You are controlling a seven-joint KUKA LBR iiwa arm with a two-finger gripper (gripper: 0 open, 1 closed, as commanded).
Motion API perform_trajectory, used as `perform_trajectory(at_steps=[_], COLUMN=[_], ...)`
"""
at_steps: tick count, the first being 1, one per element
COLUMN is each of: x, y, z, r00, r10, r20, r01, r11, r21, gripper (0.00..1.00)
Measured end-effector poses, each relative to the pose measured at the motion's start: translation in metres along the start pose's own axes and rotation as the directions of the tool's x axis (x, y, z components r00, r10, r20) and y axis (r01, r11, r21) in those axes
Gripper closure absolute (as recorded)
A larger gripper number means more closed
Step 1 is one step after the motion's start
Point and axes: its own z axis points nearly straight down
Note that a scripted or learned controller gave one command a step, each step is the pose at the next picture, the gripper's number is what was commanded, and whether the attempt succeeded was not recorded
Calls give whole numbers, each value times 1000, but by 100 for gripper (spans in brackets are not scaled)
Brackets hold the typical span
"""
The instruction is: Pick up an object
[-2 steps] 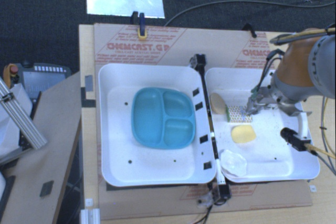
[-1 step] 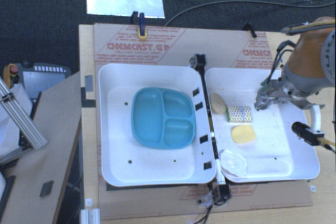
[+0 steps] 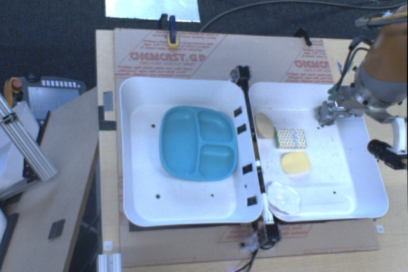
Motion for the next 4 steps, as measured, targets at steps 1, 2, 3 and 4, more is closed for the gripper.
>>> perform_trajectory(at_steps=[1, 2, 3, 4], x=[0, 59, 113, 164], y=[2, 8, 11, 31], z=[-44, -39, -33, -40], r00=[1000, 1000, 1000, 1000], r10=[-1, -5, -6, -6], r20=[0, -2, -4, -4], r01=[1, 5, 6, 6], r11=[1000, 1000, 1000, 1000], r21=[0, 5, 5, 3], gripper=[100, 100, 100, 100])
